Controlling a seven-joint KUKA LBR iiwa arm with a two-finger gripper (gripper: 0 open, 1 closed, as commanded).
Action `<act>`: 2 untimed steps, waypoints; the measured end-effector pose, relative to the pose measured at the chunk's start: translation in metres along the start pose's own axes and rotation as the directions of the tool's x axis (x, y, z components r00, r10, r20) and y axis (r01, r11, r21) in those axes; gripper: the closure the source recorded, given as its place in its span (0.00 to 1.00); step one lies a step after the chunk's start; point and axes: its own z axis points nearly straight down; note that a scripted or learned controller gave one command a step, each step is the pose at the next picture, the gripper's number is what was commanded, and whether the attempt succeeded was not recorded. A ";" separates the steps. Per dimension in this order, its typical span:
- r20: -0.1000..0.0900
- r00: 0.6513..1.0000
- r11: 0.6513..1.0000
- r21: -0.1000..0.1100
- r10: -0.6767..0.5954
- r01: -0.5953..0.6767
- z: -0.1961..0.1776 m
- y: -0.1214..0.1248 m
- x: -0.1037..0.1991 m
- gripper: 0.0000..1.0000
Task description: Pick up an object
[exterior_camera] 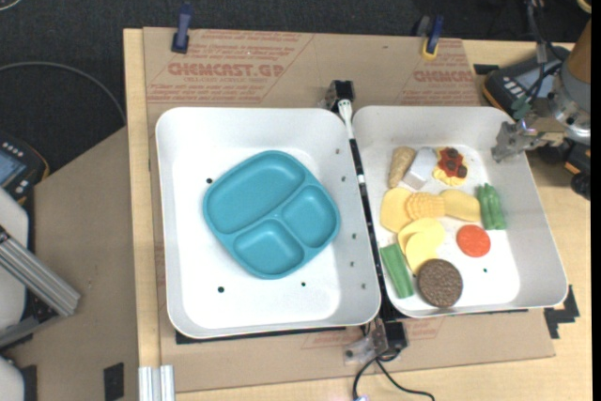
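Observation:
The right bin (535,230) holds a pile of toy food. A tan bread piece (402,166), a white piece (424,168) and a slice with red toppings (453,163) lie at its far side. Yellow crackers and slices (421,219) fill the middle, with a green vegetable (490,207) and an orange-red disc (473,242) to their right. A brown round patty (439,283) and a green stick (396,270) lie near the front. My gripper (510,144) hangs over the bin's far right corner, apart from the food, with nothing seen in it.
The left bin (178,230) carries a blue divided plate (270,213). A black rod (354,166) runs along the seam between the bins. Blue clamps (181,28) pin the cardboard base at the back. The arm's body (573,99) stands at the right edge.

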 end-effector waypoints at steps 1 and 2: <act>0.002 1.000 1.000 -0.004 -0.004 0.004 0.114 0.045 -0.012 1.00; 0.000 1.000 1.000 -0.001 -0.002 0.002 0.107 0.024 0.008 1.00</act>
